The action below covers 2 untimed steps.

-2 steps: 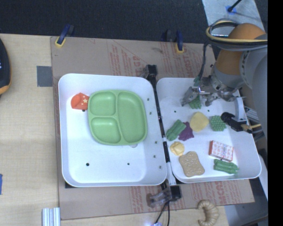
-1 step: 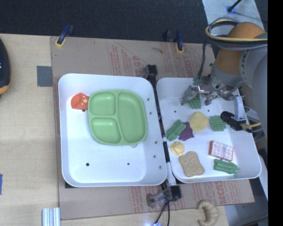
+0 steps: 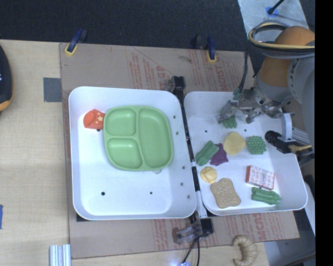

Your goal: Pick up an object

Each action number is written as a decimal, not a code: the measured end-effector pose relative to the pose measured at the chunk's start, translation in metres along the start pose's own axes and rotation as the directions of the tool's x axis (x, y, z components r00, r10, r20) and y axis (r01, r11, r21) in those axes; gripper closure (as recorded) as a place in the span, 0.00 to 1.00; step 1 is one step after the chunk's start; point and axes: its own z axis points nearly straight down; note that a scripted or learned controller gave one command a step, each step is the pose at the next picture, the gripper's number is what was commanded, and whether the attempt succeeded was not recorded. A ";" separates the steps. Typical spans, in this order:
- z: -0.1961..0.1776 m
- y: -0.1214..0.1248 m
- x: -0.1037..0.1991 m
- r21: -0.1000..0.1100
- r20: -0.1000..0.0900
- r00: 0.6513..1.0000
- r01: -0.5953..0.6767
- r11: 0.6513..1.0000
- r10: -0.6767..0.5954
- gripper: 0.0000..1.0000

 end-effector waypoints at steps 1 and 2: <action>0.000 0.000 0.018 0.004 -0.002 1.000 0.004 1.000 -0.004 0.00; -0.011 0.000 0.016 0.005 -0.001 1.000 0.005 1.000 -0.005 1.00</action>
